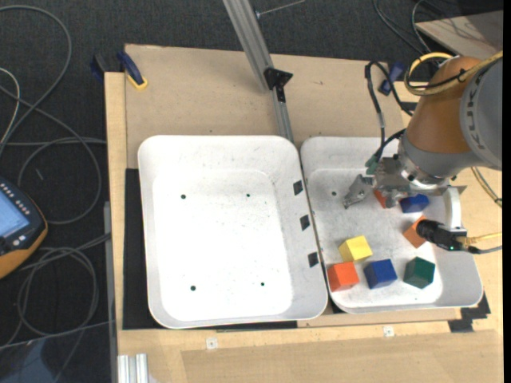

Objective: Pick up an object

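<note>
Blocks sit loose in the right bin (319, 166), bunched toward its near and right side: yellow block (356, 248), orange-red block (344, 274), blue block (381, 273), green block (419, 271) in a rough row near the front rim, with an orange block (414, 234) just behind the green one. Another blue block (414, 204) and a small red piece (384, 199) lie right under the wrist, partly hidden by it. Gripper (355, 194) hangs low over the back half of that bin, jaws pointing left and toward the bin floor; nothing visible between them, and whether they're wide or narrow I can't tell at this angle. Judgement: arm is positioned over the cluster because that's where every candidate is; left bin (160, 166) holds no blocks, just dark specks. Front row blocks are touching or nearly so, so a descent there risks jaws landing on a neighbour. Yellow block looks the most separable. Aluminium strut (255, 46) crosses the bench (200, 86) behind the bins, clear of the work area. Cables trail off the wrist on the right.
</note>
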Controlling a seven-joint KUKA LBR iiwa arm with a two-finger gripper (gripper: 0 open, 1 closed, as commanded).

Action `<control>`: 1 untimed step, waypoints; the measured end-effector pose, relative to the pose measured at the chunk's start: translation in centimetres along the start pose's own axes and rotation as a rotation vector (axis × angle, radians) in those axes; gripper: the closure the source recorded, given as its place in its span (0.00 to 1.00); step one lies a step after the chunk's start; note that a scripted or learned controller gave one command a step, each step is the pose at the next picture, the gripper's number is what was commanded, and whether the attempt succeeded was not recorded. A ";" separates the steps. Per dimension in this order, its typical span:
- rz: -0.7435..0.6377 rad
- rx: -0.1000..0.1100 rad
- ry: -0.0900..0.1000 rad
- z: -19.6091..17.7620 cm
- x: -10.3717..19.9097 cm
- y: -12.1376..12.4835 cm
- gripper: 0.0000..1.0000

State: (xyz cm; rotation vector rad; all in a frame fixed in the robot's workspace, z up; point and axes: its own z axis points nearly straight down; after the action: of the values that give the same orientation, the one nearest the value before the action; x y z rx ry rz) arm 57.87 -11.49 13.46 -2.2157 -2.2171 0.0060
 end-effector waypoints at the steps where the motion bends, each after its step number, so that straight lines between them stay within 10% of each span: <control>1: 0.001 -0.010 -0.001 -1.5 -0.1 0.2 1.00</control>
State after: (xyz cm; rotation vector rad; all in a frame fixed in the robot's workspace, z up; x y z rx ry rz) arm 58.12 -11.56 14.97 -2.2227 -2.2215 -0.0037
